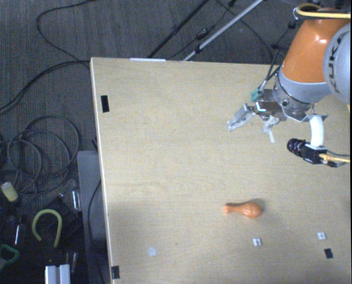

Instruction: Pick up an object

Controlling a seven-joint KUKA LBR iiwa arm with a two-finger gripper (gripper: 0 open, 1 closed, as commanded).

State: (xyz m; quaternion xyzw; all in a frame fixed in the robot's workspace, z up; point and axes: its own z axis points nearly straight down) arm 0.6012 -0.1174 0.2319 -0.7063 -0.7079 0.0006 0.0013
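A small orange toy (244, 209) is lying on its side on the tan bench top (164, 158). It is sitting near the front of the bench, a bit right of the middle. It is shaped like a little pear or a drumstick. One end is fat and round. The other end is getting thin and is pointing to the left.

It is looking light, and it may be soft rubber or smooth plastic. I am only guessing that from its shape and shine. A round, smooth thing like this could be rolling or slipping away when it gets squeezed. The fat end is looking like the best place to grab, with one finger on each side of it. The thin end is too skinny to be holding well.

A few tiny marks are sitting on the bench just beside and to the right of the toy.

The gripper (254, 120) is hanging well apart from the toy, farther back on the bench. Its shiny fingers are spreading apart, and nothing is sitting between them. Above the gripper, the grey arm with the orange band (310, 49) is reaching in from the right.
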